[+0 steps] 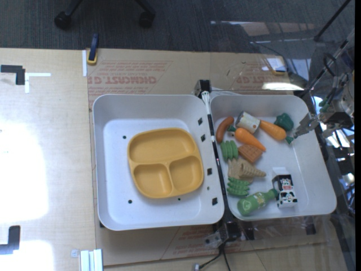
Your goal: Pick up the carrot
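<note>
Two white bins sit side by side on the bench. The left bin [107, 168] holds a yellow divided plate [165, 162] with three compartments, lying flat near the bin's middle.

The right bin [316, 174] holds all the toy food. The carrot [272, 130] lies in the upper part of this bin, orange, tilted, with its green leafy top [284, 120] pointing toward the far right corner. Nothing covers it. A second orange tapered piece [249, 138] lies just left of it and a bit lower. A small pale can [247, 122] sits between the two, close to both. A reddish-orange sausage-like piece [224, 127] leans near the bin's left wall.

Lower down there is a green ribbed piece [229, 150], a brown-orange block [251, 153] and a tan cone [246, 171]. Below those are a green pod [238, 187], a green bottle-shaped toy [255, 202] by the near wall and a black-and-white carton [285, 189].

My gripper [296, 132] comes in from the right, low over the right bin's upper right area, slanted down-left. Its tip is just beside the carrot's right end, near a small green bit there. Whether it touches the carrot is unclear. It is too small and blurred here, so I cannot tell how far open it is, and I see nothing held in it. The carrot rests on the bin floor.
</note>
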`<state>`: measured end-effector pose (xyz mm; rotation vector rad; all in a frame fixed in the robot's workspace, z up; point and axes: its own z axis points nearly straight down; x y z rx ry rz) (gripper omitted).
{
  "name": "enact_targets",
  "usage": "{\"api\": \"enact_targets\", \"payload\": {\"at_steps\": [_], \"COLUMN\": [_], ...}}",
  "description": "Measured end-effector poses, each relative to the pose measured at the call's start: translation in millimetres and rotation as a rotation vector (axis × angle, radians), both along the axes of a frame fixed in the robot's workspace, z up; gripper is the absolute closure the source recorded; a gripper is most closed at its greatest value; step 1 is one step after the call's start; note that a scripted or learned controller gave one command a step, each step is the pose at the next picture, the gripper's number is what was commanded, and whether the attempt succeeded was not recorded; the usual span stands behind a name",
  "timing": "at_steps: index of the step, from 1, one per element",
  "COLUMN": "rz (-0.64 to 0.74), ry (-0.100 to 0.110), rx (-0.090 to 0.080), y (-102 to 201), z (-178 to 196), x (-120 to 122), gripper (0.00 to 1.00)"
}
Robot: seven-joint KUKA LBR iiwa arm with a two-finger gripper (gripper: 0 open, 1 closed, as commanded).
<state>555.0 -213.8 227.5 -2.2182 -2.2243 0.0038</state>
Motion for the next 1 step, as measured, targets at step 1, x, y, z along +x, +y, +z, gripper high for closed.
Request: {"api": "enact_targets", "payload": {"at_steps": [1], "rz": [-0.125], "ry": [0.002], "rx": [0.001], "y": [12.3], "z": [-100.8], "x": [40.1], "gripper": [0.0]}}
